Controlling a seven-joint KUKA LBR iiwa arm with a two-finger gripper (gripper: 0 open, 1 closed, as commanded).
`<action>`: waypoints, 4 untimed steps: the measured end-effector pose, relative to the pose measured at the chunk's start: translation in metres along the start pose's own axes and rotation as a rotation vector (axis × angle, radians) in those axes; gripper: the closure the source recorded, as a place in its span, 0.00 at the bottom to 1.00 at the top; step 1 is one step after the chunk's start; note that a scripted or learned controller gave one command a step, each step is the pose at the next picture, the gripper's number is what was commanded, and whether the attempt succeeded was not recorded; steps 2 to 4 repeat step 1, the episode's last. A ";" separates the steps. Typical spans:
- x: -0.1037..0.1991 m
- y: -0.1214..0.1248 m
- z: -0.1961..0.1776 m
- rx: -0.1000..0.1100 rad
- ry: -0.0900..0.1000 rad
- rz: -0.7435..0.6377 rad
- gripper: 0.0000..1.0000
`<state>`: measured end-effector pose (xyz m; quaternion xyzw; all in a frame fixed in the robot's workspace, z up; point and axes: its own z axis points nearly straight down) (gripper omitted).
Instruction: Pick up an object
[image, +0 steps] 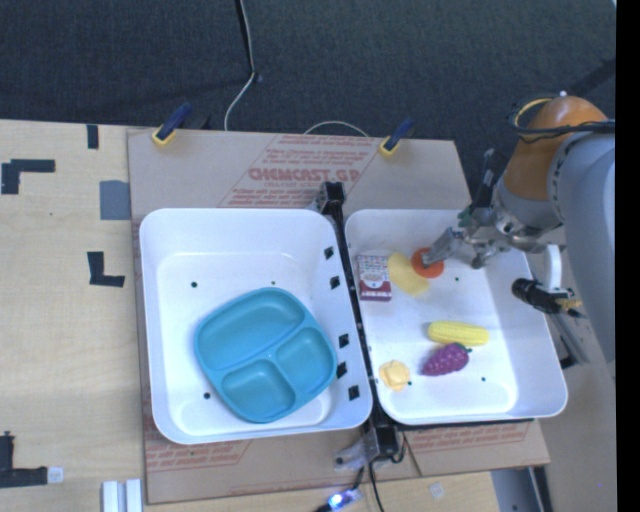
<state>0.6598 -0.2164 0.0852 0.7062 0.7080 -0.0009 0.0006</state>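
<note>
The arm comes in from the right and is cut off at the frame edge, so only its grey body, the orange band and the wrist show. Its hand is small and blurred at the upper part of the right bin, and I cannot tell how far the fingers stand apart. The tip sits at an orange-red piece; whether that piece is held or merely touched I cannot tell. The piece lies against a pale yellow lump whose shape is hard to make out. Just left of the lump a small red and white carton lies by the bin's left wall, its long axis running up and down the view. Lower in the same bin a corn cob lies with its long axis nearly level, tilted slightly down to the right. A purple grape bunch lies just below it, touching or nearly so, narrowing toward the upper right. A small yellow block sits near the lower left corner. The left bin holds a blue divided plate, set at a slant. Both bins rest on a cardboard sheet on the surface, with two clamps at the sheet's far edge.
</note>
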 end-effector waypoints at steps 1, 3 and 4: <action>0.001 0.002 -0.014 -0.006 0.000 -0.002 1.00; 0.001 0.002 -0.014 -0.006 0.000 -0.002 1.00; 0.001 0.002 -0.014 -0.006 0.000 -0.002 1.00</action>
